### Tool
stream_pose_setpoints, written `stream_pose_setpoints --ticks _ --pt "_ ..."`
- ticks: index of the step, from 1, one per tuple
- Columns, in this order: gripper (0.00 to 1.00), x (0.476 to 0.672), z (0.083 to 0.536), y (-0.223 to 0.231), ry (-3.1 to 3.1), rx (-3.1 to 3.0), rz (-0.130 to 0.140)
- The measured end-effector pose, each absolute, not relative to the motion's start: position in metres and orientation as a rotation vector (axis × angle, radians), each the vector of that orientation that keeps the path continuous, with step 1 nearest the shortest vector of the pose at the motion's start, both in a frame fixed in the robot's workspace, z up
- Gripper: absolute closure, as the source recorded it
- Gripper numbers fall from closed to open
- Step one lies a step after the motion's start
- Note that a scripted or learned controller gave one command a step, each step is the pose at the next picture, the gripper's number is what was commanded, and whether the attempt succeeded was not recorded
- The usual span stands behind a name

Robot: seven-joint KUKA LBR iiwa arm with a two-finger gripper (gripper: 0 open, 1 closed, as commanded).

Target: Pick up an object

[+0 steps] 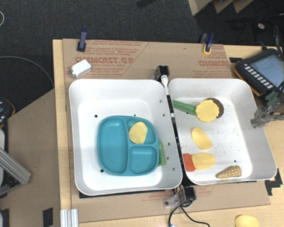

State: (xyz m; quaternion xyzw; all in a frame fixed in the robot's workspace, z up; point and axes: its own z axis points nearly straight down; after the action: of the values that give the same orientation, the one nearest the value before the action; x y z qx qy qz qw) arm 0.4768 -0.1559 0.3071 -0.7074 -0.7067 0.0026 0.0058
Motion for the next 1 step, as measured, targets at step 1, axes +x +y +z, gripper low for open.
stream_pose_setpoints --ticks 1 --pt "1.0 0.4854 0.3033 -0.2282 -2.218 -2.232 0.003"
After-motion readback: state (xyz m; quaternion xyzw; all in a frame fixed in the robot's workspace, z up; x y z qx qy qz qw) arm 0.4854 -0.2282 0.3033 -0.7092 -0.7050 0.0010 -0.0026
